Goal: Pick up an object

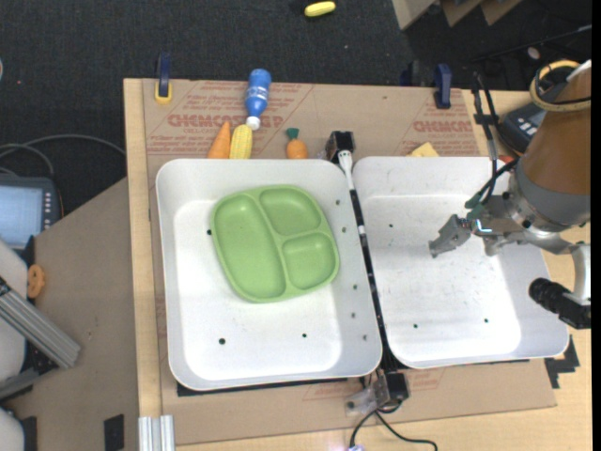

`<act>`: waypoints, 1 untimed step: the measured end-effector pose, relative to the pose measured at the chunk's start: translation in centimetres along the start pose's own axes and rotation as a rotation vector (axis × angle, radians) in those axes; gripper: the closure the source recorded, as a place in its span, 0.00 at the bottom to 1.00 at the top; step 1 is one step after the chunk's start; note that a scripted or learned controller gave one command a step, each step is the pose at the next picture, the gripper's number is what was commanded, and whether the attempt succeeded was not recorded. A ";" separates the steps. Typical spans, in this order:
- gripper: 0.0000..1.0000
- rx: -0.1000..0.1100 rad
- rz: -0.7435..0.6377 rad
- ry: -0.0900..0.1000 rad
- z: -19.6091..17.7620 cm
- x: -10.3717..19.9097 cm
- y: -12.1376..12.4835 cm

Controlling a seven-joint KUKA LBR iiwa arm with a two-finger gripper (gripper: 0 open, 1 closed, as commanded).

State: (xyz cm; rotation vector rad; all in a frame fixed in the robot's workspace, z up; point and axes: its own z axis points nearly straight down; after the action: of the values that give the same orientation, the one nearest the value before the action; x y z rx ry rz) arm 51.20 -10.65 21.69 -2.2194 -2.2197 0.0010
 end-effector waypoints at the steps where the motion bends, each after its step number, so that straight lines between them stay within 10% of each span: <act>1: 0.00 0.004 -0.002 0.001 7.1 1.4 3.7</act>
State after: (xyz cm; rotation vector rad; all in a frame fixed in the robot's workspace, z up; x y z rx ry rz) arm 54.88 -9.20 14.59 -2.2146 -2.2194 0.0044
